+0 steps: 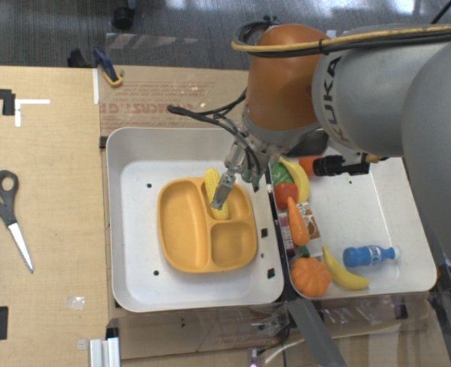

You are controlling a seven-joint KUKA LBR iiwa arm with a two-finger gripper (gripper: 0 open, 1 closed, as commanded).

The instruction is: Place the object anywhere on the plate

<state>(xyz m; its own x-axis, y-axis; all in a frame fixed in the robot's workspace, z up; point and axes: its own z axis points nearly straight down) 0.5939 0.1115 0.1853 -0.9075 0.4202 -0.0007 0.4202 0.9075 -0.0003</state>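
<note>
The grey arm is reaching in from the right, its orange band hanging over the seam between the two white bins. The gripper is pointing down into the left bin, and its fingers are lying over a yellow corn cob — whether they are spread or pinching the cob I cannot tell, since the finger is covering part of it. The cob is sitting on the plate, a yellow-orange divided dish lying in the middle of the left bin; it is resting at the plate's upper right part, along the ridge above the smaller lower-right compartment. The large left compartment is showing bare plastic. In the right bin, a cluster of toy food is lying against the left wall: a banana and a green piece up by the wrist, a red item just below, a carrot lying on a small card, an orange pumpkin-like toy in the lower left corner, and a second banana just beside it. A small blue bottle is lying on its side near that banana. Out on the bench to the left, scissors are lying well apart from the bins.
</note>
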